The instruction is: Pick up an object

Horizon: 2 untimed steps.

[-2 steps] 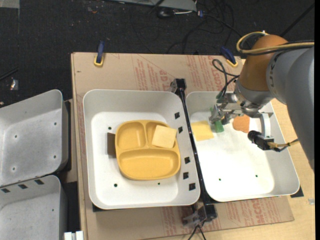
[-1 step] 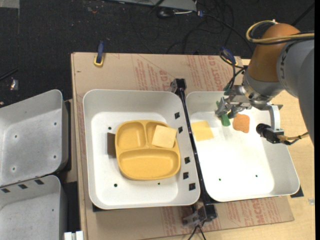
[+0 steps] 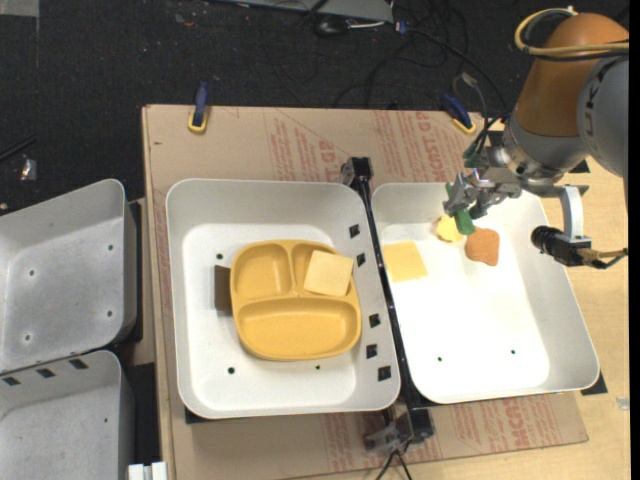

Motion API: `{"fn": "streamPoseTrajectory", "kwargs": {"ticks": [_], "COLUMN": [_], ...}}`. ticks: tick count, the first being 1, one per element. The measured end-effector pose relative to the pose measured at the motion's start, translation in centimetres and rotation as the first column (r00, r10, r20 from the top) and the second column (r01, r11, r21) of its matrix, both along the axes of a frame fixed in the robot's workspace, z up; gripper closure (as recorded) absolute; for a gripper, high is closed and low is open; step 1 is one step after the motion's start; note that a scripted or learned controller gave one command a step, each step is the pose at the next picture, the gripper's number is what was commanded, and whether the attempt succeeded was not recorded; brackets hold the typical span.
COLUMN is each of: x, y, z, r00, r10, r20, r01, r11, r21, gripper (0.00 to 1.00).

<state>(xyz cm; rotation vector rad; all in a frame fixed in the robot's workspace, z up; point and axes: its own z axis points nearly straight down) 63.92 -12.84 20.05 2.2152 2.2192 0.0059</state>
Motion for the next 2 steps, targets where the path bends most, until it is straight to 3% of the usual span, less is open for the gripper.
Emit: {"fn": "streamPoseTrajectory", "kwargs": {"ticks": [2], "x": [-0.2], "y": [10.2], "z": [0.0], "r00": [1.000], "r10": [0.005], "r20": [-0.008], "r01": [-0.005], "r11": [1.000], "r21": [0.003], "gripper": [1.00]}}
